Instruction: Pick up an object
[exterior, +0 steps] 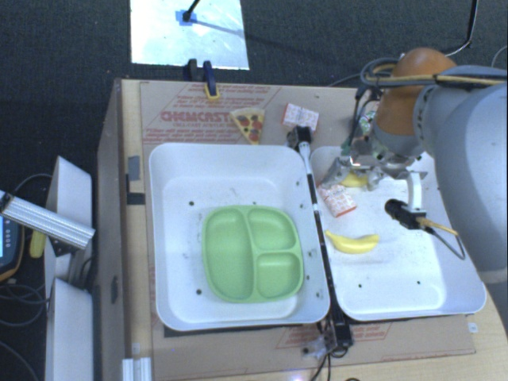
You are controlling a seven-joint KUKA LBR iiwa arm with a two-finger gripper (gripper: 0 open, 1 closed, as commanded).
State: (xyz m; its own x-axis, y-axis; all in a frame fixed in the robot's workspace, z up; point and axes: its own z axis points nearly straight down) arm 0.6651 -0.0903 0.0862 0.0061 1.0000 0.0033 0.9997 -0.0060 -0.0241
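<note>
Two bins sat side by side on the tabletop. The left bin (171, 213) held a green plate (254, 252). The right bin (413, 284) held a banana (353, 243) near its middle, a red-and-white packet (337, 200) by its left wall, and a small yellow thing (354, 180) in its far left corner.

The gripper (361, 171) was low over that corner, right above the yellow thing and just beyond the packet. Whether it was wide or narrow could not be told, nor whether it touched anything.

The step in hand looked like the reach onto a target, most likely the yellow thing. The next move would call for closing squarely on it without catching the packet or the bin wall, then lifting straight up.
</note>
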